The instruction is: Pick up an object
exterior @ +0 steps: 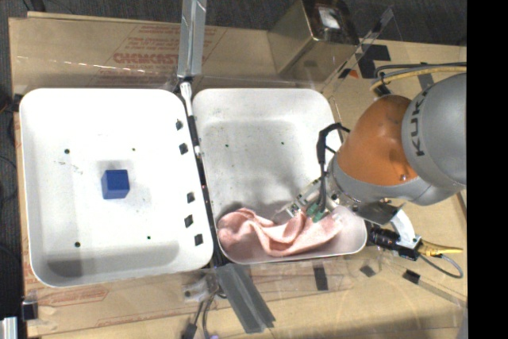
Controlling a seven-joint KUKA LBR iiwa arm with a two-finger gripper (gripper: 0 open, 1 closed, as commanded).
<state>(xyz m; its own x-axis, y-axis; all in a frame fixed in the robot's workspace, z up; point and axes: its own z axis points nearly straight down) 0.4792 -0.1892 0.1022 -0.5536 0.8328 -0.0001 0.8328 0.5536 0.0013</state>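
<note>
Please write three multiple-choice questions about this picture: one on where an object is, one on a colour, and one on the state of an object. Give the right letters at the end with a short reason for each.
1. Where is the blue cube?
A. In the left bin
B. In the right bin
C. On the cardboard outside the bins

2. What colour is the cloth?
A. Green
B. Pink
C. Yellow

3. How does the cloth lie?
A. Folded in a neat square
B. Hanging in the air above the bin
C. Crumpled along the near edge of the right bin

Answers:
1 A, the cube stands alone on the floor of the left bin.
2 B, the cloth is pale pink.
3 C, it lies bunched against the near wall, with the gripper right at its right end.
</note>
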